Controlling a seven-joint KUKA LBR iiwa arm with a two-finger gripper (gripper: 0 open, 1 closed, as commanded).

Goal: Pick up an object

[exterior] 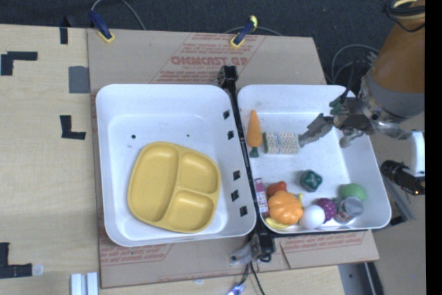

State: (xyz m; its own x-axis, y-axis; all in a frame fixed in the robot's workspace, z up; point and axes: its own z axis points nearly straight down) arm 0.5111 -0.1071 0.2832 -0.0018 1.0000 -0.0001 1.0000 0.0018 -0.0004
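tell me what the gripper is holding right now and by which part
Nothing. The gripper hangs above the right bin with no object between its fingers; the speckled block lies apart, just left of it.

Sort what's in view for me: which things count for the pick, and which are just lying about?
For the pick:
tool above the right bin
carrot
speckled block
dark green piece
orange fruit
white egg
light green piece

Lying about:
yellow divided plate in the left bin
clamps on the cardboard
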